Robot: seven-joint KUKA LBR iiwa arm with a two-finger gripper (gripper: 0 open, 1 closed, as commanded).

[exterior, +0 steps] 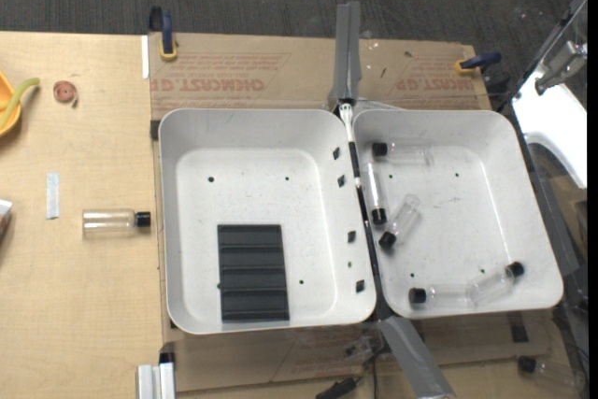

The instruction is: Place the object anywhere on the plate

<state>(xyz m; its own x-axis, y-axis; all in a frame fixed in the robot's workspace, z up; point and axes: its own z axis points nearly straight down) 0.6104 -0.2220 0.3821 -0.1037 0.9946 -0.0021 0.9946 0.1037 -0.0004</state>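
- pre-grasp stage, nothing picked yet: clear plastic vials with black caps (399, 221) lie loose in the right white bin (523, 154).
- target black ribbed rectangular plate (252, 272) lies in the left white bin (177, 154).
- claw state: can't tell.
- next: descend on one vial, grip, carry left.

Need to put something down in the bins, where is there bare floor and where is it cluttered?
Left bin: bare floor across the back and right of the black ridged plate, which fills the front centre. Right bin: bare centre and right. Crowded along its left wall, with clear black-capped vials, and along the front edge, with more vials.
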